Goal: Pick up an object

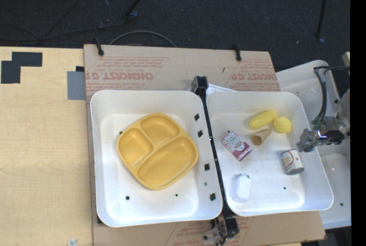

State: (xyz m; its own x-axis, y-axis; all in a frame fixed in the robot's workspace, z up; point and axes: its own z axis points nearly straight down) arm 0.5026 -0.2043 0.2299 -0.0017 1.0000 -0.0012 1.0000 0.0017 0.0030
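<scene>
The metal two-finger gripper (306, 142) hangs over the right white plastic bin's (311, 196) right rim, beside a small cylindrical tin can (293, 161); its opening cannot be told.

Two bins (150, 97), one tray (158, 150), six objects (262, 120)

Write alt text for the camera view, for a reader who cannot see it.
Two white bins sit side by side: the left bin holds a yellow divided tray; the right bin holds two yellow pieces, a small can, a red-and-white packet and a white object. The hand sits at the right bin's right rim.
</scene>
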